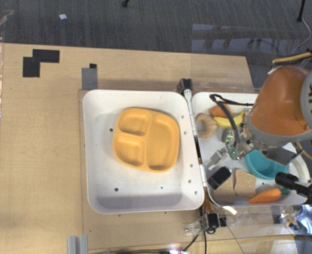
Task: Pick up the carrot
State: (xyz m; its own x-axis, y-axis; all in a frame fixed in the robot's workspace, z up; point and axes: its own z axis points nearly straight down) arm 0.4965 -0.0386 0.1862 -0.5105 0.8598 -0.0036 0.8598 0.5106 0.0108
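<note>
The carrot [265, 196] is seen as a slim orange taper lying near the front edge of the right bin [219, 197], beside a tan block [244, 183]. The gripper [231, 151] is located above the bin's middle. 1 yellow tray [146, 139] occupies the left bin [103, 194].
</note>
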